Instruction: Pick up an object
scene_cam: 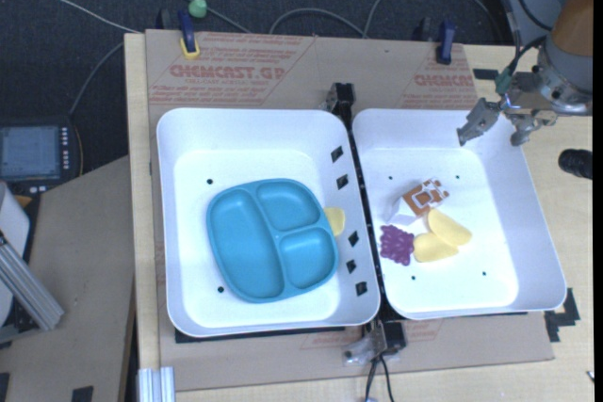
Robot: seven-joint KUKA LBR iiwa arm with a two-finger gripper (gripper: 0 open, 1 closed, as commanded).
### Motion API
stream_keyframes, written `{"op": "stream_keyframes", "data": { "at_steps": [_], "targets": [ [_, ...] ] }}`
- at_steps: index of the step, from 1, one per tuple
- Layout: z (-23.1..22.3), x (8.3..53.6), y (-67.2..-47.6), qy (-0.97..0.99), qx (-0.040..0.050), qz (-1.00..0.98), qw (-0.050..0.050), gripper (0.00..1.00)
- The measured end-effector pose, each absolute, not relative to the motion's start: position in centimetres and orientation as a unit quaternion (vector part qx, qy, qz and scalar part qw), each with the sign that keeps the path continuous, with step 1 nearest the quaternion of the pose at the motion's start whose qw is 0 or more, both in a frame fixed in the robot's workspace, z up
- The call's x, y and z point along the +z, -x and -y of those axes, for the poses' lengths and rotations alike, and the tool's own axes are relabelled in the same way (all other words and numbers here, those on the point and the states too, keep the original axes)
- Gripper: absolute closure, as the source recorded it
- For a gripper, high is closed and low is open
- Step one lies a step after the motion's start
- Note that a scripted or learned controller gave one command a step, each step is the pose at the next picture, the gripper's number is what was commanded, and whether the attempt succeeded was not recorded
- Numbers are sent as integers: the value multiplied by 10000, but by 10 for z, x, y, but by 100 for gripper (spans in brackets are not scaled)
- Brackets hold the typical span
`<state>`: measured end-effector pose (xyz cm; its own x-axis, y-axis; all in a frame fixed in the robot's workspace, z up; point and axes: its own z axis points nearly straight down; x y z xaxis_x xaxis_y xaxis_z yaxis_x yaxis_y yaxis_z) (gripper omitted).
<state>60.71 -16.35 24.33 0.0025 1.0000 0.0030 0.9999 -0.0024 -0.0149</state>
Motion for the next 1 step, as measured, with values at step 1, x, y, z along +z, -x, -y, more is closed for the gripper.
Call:
{"op": "stream_keyframes", "data": {
  "at_steps": [1],
  "targets": [
    [163, 252, -610, 7070, 1, 7072, 4, 0]
  ]
}}
